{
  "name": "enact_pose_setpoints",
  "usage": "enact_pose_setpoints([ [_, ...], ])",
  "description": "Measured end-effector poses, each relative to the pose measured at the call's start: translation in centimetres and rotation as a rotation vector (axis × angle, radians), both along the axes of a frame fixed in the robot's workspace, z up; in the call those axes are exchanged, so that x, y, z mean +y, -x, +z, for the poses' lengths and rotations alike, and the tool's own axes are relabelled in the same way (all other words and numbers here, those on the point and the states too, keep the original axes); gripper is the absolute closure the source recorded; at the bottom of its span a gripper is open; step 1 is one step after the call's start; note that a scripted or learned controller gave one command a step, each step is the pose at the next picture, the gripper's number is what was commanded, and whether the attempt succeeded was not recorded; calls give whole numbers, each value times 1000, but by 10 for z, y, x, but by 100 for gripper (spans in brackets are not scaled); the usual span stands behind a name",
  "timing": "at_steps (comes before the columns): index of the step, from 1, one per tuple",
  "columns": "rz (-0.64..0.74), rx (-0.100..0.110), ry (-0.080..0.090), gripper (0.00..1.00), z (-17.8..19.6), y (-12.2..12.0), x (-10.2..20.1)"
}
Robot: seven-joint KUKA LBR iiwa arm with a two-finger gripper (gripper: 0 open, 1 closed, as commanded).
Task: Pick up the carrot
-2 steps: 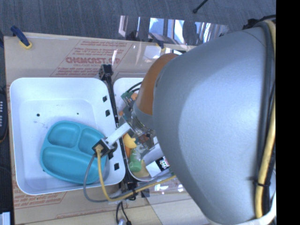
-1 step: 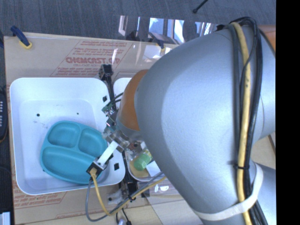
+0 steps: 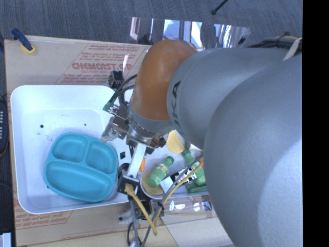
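Bright, even light from overhead; glare flares off the shiny clear plastic sheet [image 3: 195, 32] up top, the big grey arm [image 3: 247, 138] looms soft, close, slightly blurred.

A blue tray [image 3: 81, 167] lies in a white bin [image 3: 31, 107], near a green bottle [image 3: 158, 173].

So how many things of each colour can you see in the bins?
Blue: 1, the blue divided plastic tray
Green: 2, a green plastic bottle and a green piece beside it
Yellow: 1, a yellow rounded piece
Total: 4; the arm hides more.
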State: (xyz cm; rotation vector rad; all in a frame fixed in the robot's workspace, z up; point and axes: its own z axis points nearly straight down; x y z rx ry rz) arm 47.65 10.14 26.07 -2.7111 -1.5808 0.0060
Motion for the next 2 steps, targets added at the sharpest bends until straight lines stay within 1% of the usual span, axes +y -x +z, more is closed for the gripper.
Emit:
enact_pose_setpoints([
  [1, -405, 0, -2, 0, 130, 0, 25],
  [2, -118, 1, 0, 0, 217, 1, -2],
])
